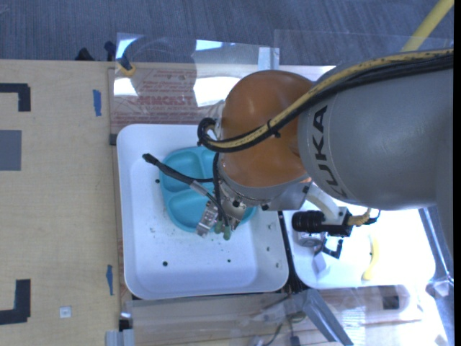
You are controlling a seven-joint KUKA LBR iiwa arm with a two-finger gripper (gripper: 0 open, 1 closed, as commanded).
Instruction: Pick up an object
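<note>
- Camera view puts the gripper (218,225) low in the left bin (133,215), right at the near edge of the blue dish (184,193). That dish looks like the thing to pick.
- Released or clenched? Cannot tell; the wrist's bulk shadows the tip.
- To do this well, I'd say it should straddle the dish's thin rim rather than press on the curved wall, close squarely, then lift straight up.
- A thin black rod (169,170) lies across the dish, running toward the gripper. It could snag or come along on the lift.
- A few small dark specks (166,264) dot the bin floor nearby, harmless.
- Over in the right bin (403,244), a yellow piece (371,259) sits well apart, no trouble.
</note>
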